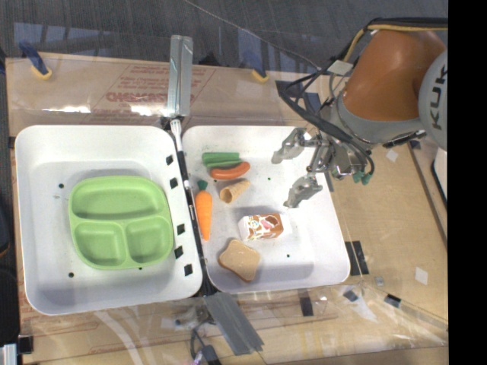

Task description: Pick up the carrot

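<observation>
The carrot (204, 213) lies in the right bin (335, 242), hard against its left wall, its long axis running near to far with the green top at the far end. The claw (297, 172) hangs well to the right of it and a little farther back, fingers spread and holding nothing, so the reach runs leftward across the bin.

Tan wooden worktop (396, 226) under a clear plastic sheet (99, 90) with red print, black tape marks (358, 258) near front right. Dark grey striped carpet floor (91, 6) behind. Even indoor light.
</observation>
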Motion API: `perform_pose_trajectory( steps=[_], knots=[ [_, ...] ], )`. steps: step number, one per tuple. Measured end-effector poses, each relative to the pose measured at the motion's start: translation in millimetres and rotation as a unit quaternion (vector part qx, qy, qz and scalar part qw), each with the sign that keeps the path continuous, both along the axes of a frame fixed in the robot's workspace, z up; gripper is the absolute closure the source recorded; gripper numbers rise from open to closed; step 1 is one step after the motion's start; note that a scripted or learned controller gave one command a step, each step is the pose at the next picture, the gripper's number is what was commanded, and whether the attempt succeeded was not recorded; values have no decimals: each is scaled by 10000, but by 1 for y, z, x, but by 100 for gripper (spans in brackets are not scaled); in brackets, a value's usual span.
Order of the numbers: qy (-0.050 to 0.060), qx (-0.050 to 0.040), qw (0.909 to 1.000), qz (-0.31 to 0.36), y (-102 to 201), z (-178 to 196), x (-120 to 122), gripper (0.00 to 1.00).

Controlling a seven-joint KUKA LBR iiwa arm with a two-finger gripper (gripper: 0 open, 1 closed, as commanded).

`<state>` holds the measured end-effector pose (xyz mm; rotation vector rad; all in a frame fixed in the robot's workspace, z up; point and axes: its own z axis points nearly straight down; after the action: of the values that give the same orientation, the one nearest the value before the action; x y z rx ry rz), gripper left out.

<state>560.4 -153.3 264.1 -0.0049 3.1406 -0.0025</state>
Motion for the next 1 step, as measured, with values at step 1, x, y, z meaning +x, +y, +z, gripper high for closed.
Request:
perform_pose_trajectory(
  steps=[1],
  knots=[
    [43,26,9954,952,43,-118,49,0]
  ],
)
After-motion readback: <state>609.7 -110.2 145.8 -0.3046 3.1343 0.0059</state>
